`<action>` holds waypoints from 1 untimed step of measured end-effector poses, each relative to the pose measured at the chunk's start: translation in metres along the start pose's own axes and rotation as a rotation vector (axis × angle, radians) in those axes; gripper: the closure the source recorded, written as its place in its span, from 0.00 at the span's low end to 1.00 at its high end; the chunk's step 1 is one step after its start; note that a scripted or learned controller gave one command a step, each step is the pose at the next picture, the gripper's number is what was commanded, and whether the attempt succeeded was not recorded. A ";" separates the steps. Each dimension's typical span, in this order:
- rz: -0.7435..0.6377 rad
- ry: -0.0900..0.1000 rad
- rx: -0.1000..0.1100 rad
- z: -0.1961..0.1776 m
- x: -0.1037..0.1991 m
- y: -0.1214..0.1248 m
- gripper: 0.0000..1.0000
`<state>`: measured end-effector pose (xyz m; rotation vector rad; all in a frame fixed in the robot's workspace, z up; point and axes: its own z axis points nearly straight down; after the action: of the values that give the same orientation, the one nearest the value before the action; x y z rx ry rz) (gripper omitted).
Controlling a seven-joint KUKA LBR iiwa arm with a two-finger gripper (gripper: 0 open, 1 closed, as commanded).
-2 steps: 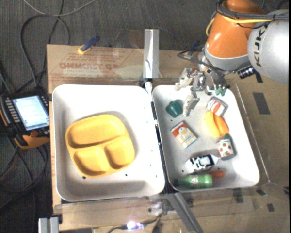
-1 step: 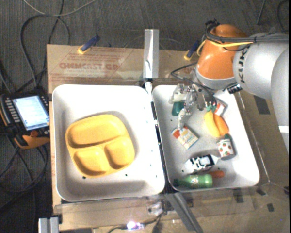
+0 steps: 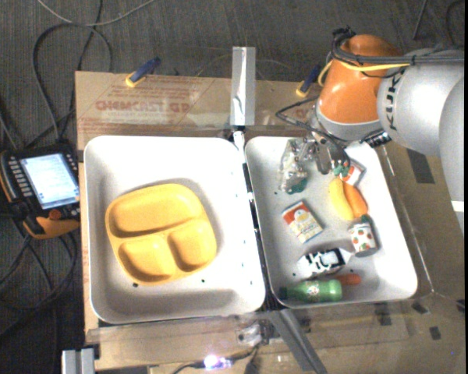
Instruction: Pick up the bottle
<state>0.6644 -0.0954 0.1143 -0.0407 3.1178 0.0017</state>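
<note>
While the arm [image 3: 421, 100] reaches in from the upper right of the frame, its end effector [image 3: 321, 156] hangs over the top of the right bin [image 3: 402, 275], just beside a clear crumpled wrapper [image 3: 291, 166]; whether it is wide or narrow cannot be told. Well apart, the green bottle [image 3: 316, 290] lies on its side along that bin's lower edge. At left, a yellow tray [image 3: 162, 230] sits in the left bin [image 3: 101, 162].
</note>
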 end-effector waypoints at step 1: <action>0.279 0.018 0.006 -0.134 0.002 -0.073 1.00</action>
<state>0.6610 -0.1682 0.2479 0.3954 3.1111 -0.0023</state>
